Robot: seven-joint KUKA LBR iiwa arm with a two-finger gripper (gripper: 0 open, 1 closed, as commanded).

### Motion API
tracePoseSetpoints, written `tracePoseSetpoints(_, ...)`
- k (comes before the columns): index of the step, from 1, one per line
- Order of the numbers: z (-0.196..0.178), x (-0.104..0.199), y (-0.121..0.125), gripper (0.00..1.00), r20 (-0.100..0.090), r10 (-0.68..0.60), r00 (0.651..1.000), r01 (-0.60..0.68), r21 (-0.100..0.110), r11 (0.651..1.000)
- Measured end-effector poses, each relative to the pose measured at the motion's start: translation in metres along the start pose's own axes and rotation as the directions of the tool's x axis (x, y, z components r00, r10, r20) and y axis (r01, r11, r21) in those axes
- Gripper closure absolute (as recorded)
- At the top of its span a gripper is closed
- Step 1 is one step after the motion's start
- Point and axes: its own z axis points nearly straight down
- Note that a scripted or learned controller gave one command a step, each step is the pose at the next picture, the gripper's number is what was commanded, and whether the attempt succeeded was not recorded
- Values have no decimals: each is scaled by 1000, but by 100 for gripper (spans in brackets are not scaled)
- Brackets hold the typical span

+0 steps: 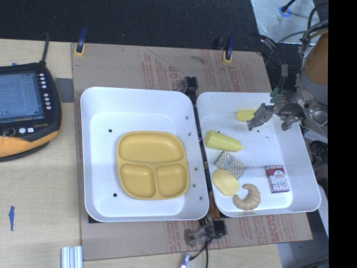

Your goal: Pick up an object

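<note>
Above the right bin [295, 149], the gripper [274, 119] hangs with fingers apart, clamping nothing. A small yellow piece [244, 115] lies just beside it.

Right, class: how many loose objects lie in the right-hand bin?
6: yellow piece by the gripper, yellow bottle, patterned packet, lemon, croissant, red card box. The gripper may hide more.
</note>
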Motion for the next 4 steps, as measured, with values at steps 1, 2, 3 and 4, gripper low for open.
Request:
tracePoseSetpoints(1,164,-15,35,0,1,4,1000,-4,-4,1000)
tracePoseSetpoints(2,176,5,11,0,1,2,1000,-2,1,1000)
tracePoseSetpoints(3,175,-33,103,0,0,2,1000,-2,1,1000)
tracePoseSetpoints(4,81,-61,105,0,0,3,1000,-3,-4,1000)
